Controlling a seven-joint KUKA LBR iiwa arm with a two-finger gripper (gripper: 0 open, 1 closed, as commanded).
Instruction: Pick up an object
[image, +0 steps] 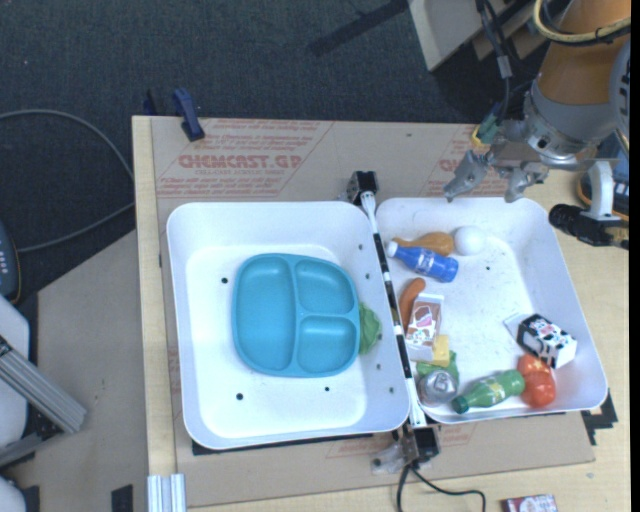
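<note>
Gripper (494, 180) hovering open, gripping nothing, over right bin (575, 290) at 12 o'clock; approach step; descending toward white egg (468, 239) coming next.

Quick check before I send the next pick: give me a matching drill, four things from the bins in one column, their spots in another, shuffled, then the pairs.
Things:
1. blue divided plate
2. blue bottle
3. green bottle
4. black-and-white box

Places:
A. right bin, near its right wall
B. left bin, middle
C. right bin, far left part, beside a white egg
D. right bin, near edge, next to a red-orange fruit

Pairs: 1-B, 2-C, 3-D, 4-A
</note>
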